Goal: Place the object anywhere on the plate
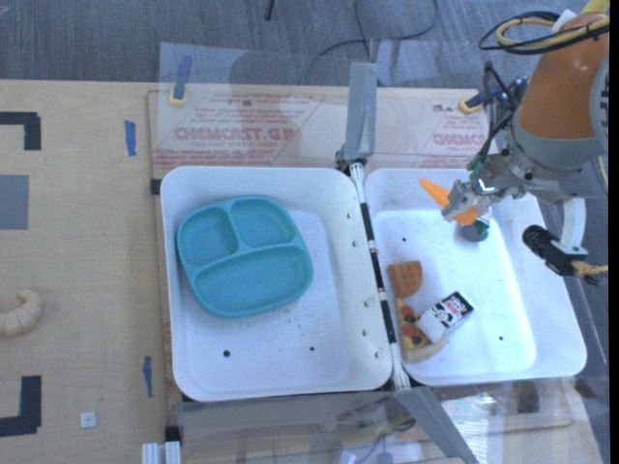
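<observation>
A teal divided plate (244, 255) lies in the left bin (280, 356), toward its far left. In the far part of the right bin (522, 346), my gripper (465, 215) is down low over an orange toy carrot (435, 189). The carrot's pointed end sticks out to the left, and more orange shows between the fingers (454, 205), which are shut on it. The grey arm with its orange band (566, 75) reaches in from the upper right, well away from the plate.
Near the divider in the right bin lie a brown bread-like piece (405, 277), a pizza slice (417, 334) and a small black-and-white carton (450, 311). A raised ridge (372, 259) separates the bins. A pale curved object (19, 314) rests on the bench at the far left.
</observation>
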